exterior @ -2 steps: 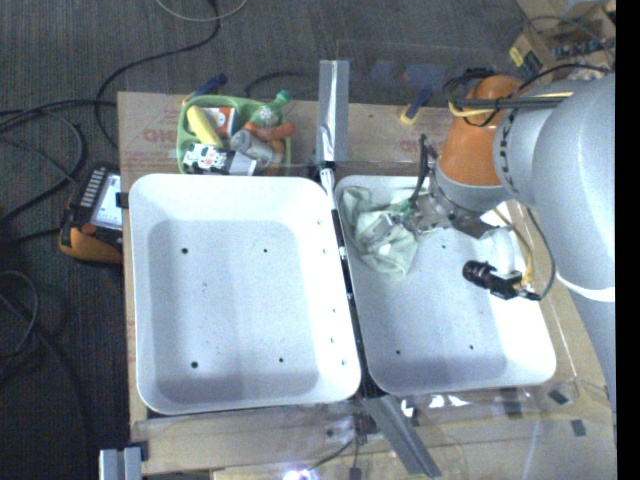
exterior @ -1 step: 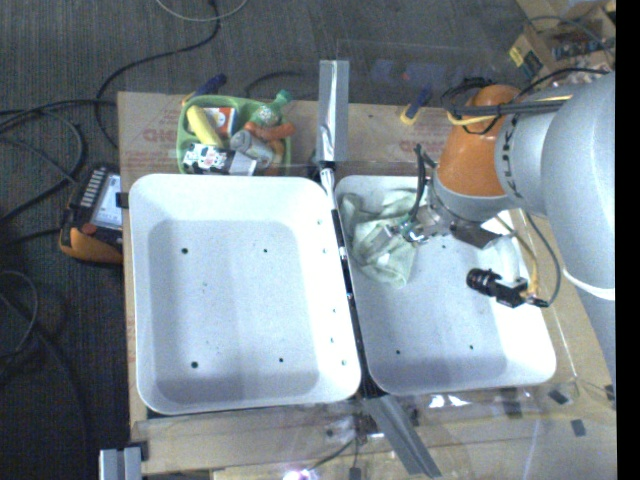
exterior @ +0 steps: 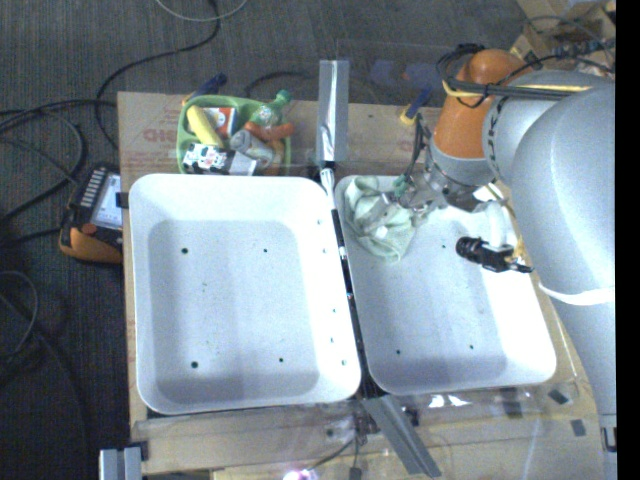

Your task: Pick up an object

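The only loose thing in the bins is a pale green cloth [exterior: 374, 224], crumpled in the far left corner of the right bin [exterior: 450, 343], lying against the wall that divides it from the left bin [exterior: 240, 303]. The gripper [exterior: 412, 206] hangs low at the cloth's right edge, touching it or just above it; the slant of the view does not settle which. Whether the gripper is wide or narrow cannot be told, since the wrist and the folds of the cloth hide its tips, and nothing shows the cloth being held.

By my reading this is the reach-and-grasp step: the arm is down at the target, but the lift is not yet made. The next move calls for a closing on a raised fold, not on the flat hem, then a straight rise clear of the bin wall. A soft cloth may slip out or drag along the floor of the bin. A green basket [exterior: 184, 128] of small toys stands on the desk [exterior: 140, 118] behind the left bin, well apart
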Controlling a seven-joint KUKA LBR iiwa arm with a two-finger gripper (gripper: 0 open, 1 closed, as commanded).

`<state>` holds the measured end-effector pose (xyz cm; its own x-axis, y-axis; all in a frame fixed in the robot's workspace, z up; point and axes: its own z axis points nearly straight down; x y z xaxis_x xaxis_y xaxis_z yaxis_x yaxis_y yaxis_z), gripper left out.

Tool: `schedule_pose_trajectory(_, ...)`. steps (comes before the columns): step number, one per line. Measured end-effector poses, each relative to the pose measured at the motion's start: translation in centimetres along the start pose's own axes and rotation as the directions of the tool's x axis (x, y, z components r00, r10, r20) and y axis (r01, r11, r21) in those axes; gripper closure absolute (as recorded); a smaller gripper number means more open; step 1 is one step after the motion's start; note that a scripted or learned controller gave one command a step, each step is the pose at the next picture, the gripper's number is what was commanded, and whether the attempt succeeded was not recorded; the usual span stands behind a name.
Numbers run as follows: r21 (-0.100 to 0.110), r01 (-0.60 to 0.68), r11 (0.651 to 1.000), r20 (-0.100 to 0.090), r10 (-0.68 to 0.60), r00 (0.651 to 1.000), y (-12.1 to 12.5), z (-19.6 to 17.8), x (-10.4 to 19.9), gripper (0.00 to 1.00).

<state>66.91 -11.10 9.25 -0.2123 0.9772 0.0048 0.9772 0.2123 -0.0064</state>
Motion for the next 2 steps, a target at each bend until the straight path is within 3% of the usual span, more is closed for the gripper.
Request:
schedule_pose_trajectory(1,-0.002,0.002,1.000,0.008,-0.002,1.000,0.1,-0.9,-0.1,1.00)
schedule_pose_trajectory(2,-0.002,-0.153,0.988,0.006,0.153,0.988,1.0,-8.9,5.6,1.00)
